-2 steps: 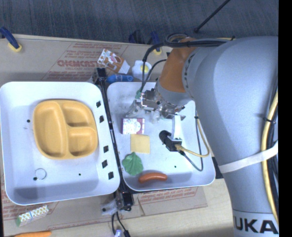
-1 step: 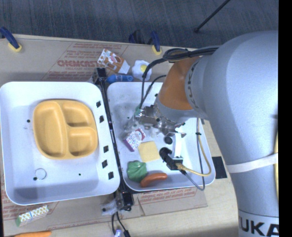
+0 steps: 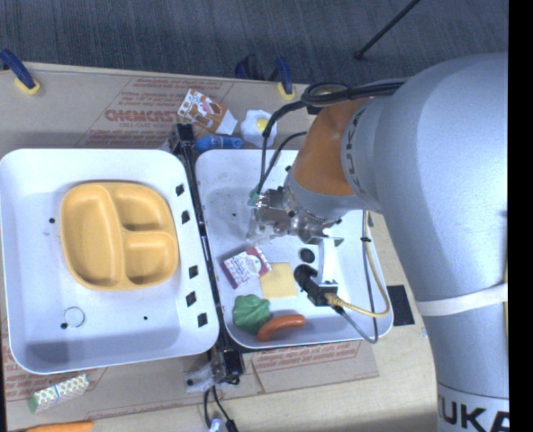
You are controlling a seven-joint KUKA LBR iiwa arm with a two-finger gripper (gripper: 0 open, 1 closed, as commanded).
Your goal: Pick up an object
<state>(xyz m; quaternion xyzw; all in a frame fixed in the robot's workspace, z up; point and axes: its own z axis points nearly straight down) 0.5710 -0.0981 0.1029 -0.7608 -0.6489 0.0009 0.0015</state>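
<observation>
Table (image 3: 86, 106): brown cardboard-covered top carrying two shallow white bins; grey carpet-like floor (image 3: 158, 16) along the top of the frame. Left bin (image 3: 23, 241) holds a yellow divided tray (image 3: 118, 234). Right bin (image 3: 221, 178), center of frame, holds a red-and-white packet (image 3: 246, 266), yellow block (image 3: 278, 281), green item (image 3: 250, 312) and orange-red item (image 3: 281, 325) at its lower edge. Claw (image 3: 271, 214) sits low over the right bin, just above the packet; open or closed cannot be told.

Bright even light, soft shadows, slightly blurry
</observation>
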